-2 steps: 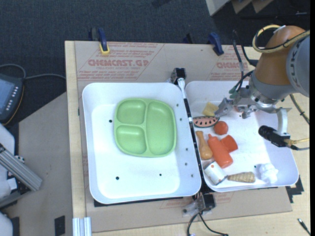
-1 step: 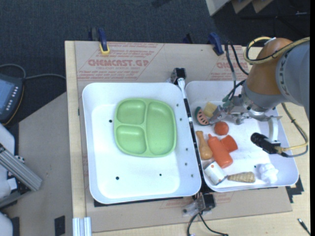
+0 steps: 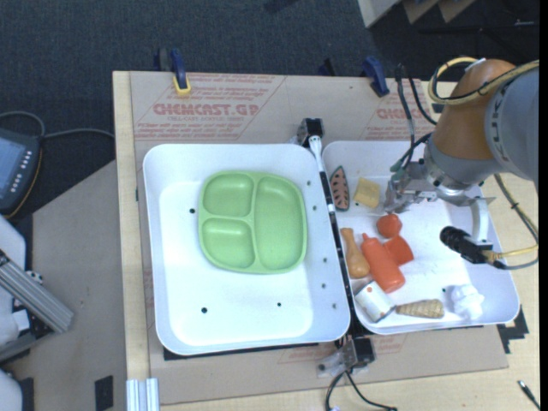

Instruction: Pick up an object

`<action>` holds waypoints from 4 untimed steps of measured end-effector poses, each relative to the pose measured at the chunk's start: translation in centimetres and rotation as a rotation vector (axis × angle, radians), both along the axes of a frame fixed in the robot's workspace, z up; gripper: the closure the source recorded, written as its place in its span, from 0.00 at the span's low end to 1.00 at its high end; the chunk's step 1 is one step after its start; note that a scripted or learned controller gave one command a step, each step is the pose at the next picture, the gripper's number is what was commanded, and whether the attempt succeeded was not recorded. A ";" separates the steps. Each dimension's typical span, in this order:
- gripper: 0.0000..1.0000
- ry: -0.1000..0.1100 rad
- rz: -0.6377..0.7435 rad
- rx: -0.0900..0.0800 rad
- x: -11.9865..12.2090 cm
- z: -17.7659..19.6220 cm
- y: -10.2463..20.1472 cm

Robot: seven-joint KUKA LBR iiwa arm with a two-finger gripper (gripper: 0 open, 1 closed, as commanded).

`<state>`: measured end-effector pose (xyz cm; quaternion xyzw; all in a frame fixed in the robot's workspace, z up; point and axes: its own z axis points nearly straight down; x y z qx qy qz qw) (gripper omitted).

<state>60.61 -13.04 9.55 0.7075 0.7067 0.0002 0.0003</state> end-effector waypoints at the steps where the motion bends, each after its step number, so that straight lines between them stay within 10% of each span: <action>1: 1.00 -0.004 0.000 -0.001 -0.6 4.6 -0.2; 3: 1.00 -0.006 0.002 -0.002 0.0 13.2 -0.3; 4: 1.00 0.002 0.007 0.003 -0.4 13.2 5.8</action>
